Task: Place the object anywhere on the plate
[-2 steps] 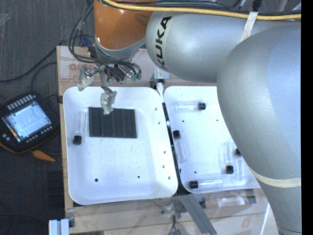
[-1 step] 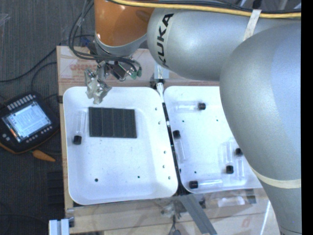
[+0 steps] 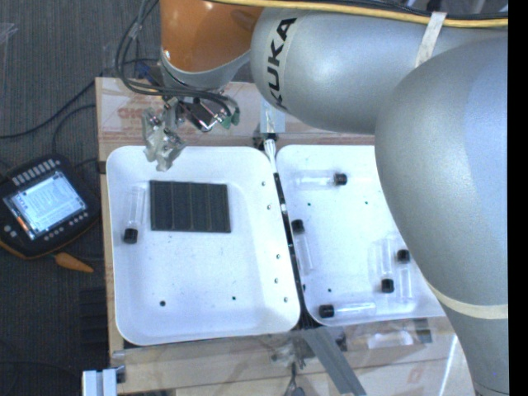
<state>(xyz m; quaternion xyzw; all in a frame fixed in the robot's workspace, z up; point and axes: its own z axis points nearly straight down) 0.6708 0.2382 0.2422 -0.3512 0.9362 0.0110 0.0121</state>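
The arm (image 3: 346, 64) comes in from the right and hangs its gripper (image 3: 162, 148) over the far left corner of the left bin (image 3: 198, 312). I cannot tell from here whether its fingers are apart or together, and nothing shows between them. In that bin a dark ribbed plate (image 3: 190, 207) lies flat toward the far side. Just left of the plate, apart from it, a clear tube (image 3: 132, 213) with a black cap lies along the bin's left wall, cap toward the near side. The gripper sits beyond the tube's far end, near it. The right bin (image 3: 346, 221) holds several more clear tubes with black caps, scattered. A pendant (image 3: 41, 209) with a lit screen lies on the floor to the left.
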